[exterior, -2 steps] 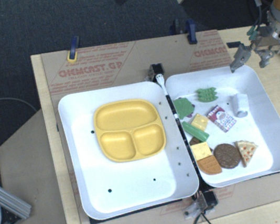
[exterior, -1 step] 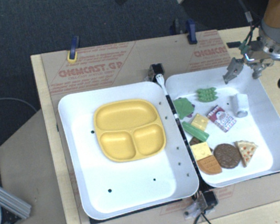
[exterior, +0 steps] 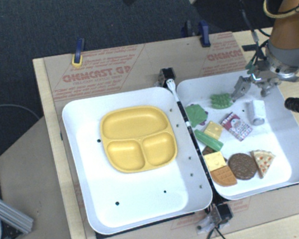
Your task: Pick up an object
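Note:
The right bin [exterior: 297, 139] holds several toy foods. Among them are a green leafy piece [exterior: 221, 100], another green piece [exterior: 196, 115], a green pickle [exterior: 208, 139], a pale yellow block [exterior: 213, 129] and a red and white packet [exterior: 235, 125]. Along the bin's front lie a yellow square [exterior: 214, 161], a tan cracker [exterior: 223, 176], a brown round patty [exterior: 242, 166] and a pizza slice [exterior: 263, 161]. My gripper [exterior: 248, 99] hangs over the back right of this bin, open, with nothing between its fingers. It is just right of the leafy piece and above the packet.
The left bin [exterior: 80, 162] holds a yellow divided plate [exterior: 138, 138]. The arm's orange band [exterior: 285, 14] and wrist stand over the bench's right edge. Clamps sit at the back edge of the board [exterior: 77, 53].

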Tool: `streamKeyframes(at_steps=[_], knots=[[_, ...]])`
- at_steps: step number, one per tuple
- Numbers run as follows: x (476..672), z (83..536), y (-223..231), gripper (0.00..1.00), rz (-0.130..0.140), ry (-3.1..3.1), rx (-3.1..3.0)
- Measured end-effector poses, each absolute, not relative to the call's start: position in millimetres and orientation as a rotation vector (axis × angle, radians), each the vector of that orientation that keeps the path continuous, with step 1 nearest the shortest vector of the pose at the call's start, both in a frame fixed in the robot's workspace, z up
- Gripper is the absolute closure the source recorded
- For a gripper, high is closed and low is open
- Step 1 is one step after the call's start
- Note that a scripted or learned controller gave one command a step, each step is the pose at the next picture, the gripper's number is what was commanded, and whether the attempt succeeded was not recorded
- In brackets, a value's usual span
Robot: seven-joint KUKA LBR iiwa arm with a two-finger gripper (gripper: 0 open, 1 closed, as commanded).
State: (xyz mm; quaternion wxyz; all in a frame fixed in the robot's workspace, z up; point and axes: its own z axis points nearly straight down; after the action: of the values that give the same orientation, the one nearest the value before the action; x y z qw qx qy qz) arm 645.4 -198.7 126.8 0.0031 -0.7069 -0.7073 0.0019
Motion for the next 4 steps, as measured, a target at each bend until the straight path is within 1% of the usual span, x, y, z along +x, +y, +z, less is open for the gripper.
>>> streamKeyframes(at_steps=[1, 2, 3, 4], knots=[[647.0, 86.2, -198.3, 0.00, -0.002, -2.223, -2.221], [650.5, 102.5, -197.7, 1.00, -0.014, -2.231, -2.225], [653.2, 164.5, -190.6, 1.00, -0.006, -2.229, -2.225], [650.3, 211.5, -185.8, 1.00, -0.006, -2.228, -2.225]])
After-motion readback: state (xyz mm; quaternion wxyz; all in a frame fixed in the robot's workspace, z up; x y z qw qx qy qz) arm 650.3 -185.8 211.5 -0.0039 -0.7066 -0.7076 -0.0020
